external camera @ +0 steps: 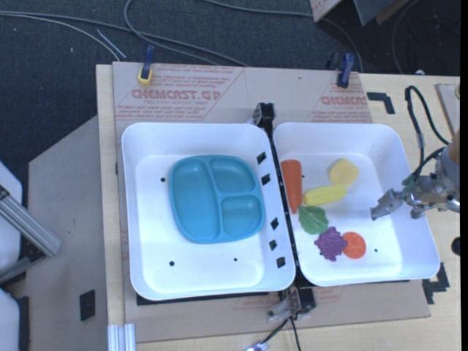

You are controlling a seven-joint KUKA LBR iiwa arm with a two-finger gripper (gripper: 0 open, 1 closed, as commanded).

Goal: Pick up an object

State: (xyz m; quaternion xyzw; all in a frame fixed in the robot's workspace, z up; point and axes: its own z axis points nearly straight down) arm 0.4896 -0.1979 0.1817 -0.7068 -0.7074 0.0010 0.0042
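With the arm reaching in from the right, the gripper (386, 205) hangs over the right bin (387, 141), just inside its right wall, and whether the claw is wide or narrow cannot be told from this slant; nothing shows between its tips. Toys sit clustered toward the bin's left half: a carrot (292, 183) along the divider, a lemon (344, 172), a banana (325, 194) below it, a green leaf (313, 219), purple grapes (330, 243) touching an orange ball (354, 245). That ball looks the nearest candidate, lying just left and below the claw. Over in the left bin (146, 269) rests a blue divided plate (216, 197), well apart from the action.
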